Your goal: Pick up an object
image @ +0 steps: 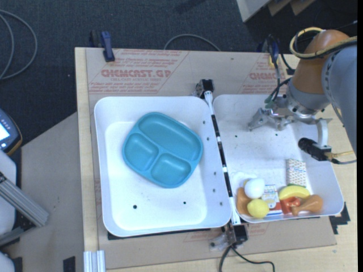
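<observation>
Gripper (pixel 271 119) hangs over the upper part of the right bin (pixel 249 152), fingers spread apart, nothing between them. Small items sit heaped in the bin's lower right corner: white ball (pixel 254 187), lemon (pixel 257 208), banana (pixel 294 192) with its long axis running left-right, patterned packet (pixel 296 171) upright. Blue divided plate (pixel 163 149) lies in the left bin (pixel 113 208).

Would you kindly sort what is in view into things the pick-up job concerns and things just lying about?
Job in hand:
end effector, over the right bin
white ball
lemon
banana
patterned packet

Lying about:
blue divided tray in the left bin
blue clamp
</observation>
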